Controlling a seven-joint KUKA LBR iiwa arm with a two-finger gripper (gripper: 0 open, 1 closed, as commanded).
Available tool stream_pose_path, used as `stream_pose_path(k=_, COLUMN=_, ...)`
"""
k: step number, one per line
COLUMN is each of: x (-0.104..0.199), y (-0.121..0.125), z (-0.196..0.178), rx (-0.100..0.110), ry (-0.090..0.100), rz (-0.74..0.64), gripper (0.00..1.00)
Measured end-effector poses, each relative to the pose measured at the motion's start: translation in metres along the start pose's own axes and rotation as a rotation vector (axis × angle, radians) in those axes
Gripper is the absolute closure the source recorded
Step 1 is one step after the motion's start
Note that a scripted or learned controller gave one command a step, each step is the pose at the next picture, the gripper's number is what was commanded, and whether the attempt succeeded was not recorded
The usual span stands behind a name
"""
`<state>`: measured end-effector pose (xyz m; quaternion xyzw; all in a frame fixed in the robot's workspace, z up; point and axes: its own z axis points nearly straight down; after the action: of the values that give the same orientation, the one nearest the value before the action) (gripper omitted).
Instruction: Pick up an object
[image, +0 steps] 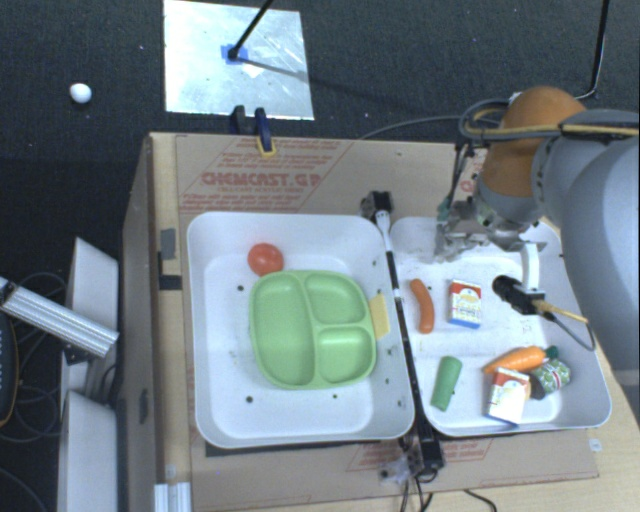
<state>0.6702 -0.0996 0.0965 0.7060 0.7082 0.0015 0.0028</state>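
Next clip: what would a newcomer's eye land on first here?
Probably the green divided tray taking up much of the left bin, with a red ball beside its far corner. Then the grey arm with its orange band reaching in from the right, its pincer over the right bin's far end, above scattered toy food like the carrot.

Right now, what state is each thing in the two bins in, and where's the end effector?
green divided tray: flat in left bin, compartments bare
red ball: left bin, touching the tray's far-left corner
sausage: lying in right bin near the divider
green cylinder: lying on its side
carrot: lying atop a small carton
small box: lying flat
end effector: low over right bin's far end, holding nothing visible
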Motion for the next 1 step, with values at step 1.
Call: stream_pose_path(k=1, x=0.0, y=-0.0001, z=0.0001, rx=0.0, ry=0.0, rz=0.0, gripper=0.0)
